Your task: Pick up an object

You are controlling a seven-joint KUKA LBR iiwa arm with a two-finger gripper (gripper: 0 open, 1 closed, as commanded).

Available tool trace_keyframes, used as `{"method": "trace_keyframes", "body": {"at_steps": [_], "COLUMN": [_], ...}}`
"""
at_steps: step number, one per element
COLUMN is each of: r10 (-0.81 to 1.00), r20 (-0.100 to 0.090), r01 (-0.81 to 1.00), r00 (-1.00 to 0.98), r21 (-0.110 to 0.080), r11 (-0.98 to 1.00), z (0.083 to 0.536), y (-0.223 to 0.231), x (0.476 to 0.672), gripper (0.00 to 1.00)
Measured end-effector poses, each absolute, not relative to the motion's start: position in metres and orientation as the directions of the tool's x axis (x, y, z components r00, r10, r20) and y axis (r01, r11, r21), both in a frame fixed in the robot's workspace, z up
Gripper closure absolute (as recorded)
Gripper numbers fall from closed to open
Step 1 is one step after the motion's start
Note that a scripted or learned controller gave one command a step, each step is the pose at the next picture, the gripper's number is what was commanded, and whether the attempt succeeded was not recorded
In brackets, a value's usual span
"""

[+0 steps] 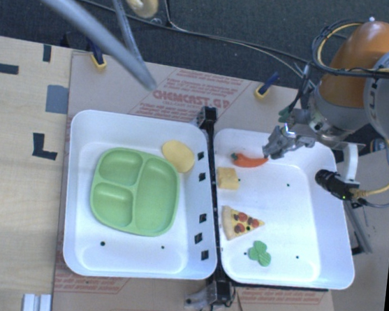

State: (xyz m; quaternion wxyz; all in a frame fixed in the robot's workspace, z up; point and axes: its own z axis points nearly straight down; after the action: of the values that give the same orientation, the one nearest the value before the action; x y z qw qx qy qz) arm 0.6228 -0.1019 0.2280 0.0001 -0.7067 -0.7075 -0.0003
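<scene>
i'm looking down on the worktop (8,185) with its two white bins side by side, and by my read the pick is only at the approach stage, nothing lifted yet. the left bin (71,242) carries the biggest item, a green divided plate (135,192), with a yellow rounded piece (178,156) just beside its upper right corner. the right bin (322,262) holds the smaller candidates: a pizza slice (241,223) near the middle, a yellow cheese-like block (227,178) close to the divider, a small green leafy piece (260,254) lower down, and an orange carrot (251,161) lying flat near the bin's far edge. my arm comes in from the right and the gripper (277,146) sits low over the carrot's right end, right at it or just above; i cannot tell from this angle whether it is spread or closed, and i see nothing clearly held in it. so the carrot looks like the target, still resting in the bin. what's left, as i judge it: settle onto the carrot, close, and raise it clear.
</scene>
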Motion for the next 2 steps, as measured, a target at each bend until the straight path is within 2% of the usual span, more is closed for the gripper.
{"method": "trace_keyframes", "body": {"at_steps": [2], "r10": [1.000], "r20": [0.001], "r01": [1.000], "r00": [-0.005], "r21": [0.000], "r11": [0.005], "z": [0.240], "y": [0.001], "x": [0.623], "gripper": [1.00]}}
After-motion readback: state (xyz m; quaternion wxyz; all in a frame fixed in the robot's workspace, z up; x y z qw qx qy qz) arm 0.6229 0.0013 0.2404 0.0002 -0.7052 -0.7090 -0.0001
